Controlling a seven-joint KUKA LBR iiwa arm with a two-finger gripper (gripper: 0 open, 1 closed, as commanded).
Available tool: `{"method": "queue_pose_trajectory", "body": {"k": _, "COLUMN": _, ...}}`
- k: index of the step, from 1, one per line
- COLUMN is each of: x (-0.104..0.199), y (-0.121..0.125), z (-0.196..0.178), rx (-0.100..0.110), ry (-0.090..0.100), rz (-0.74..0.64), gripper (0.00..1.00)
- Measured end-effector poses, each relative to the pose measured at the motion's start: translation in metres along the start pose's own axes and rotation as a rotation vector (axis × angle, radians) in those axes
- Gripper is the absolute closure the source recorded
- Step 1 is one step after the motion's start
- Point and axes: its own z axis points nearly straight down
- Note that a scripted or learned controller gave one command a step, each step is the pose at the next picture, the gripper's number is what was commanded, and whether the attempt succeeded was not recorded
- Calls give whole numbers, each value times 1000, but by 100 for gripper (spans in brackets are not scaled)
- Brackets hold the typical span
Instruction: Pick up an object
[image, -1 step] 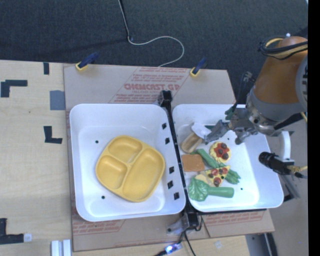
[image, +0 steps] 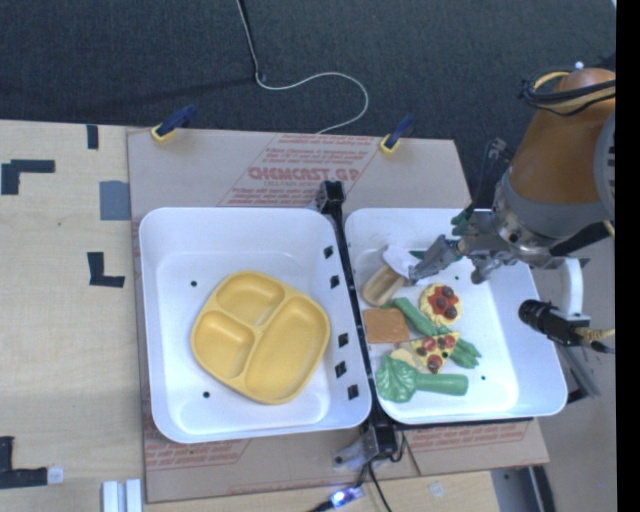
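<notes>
Your gripper (image: 432, 258) hangs at the right bin's (image: 520, 385) twelve o'clock; I cannot tell how its jaws stand. Toy food (image: 425, 345) lies clustered toward nine o'clock. Yellow divided plate (image: 262, 336) occupies the left bin (image: 165, 300).

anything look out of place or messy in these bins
Nothing looks spilled or damaged. The yellow divided plate lies flat but turned at an angle in the left bin. The toy food is heaped against the right bin's left side, pieces overlapping, with the gripper just above it.
</notes>
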Motion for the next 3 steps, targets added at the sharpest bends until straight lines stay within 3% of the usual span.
{"method": "queue_pose_trajectory", "body": {"k": 3, "x": -7, "y": 2, "z": 177, "rx": 3, "ry": 0, "rz": 0, "gripper": 0}}
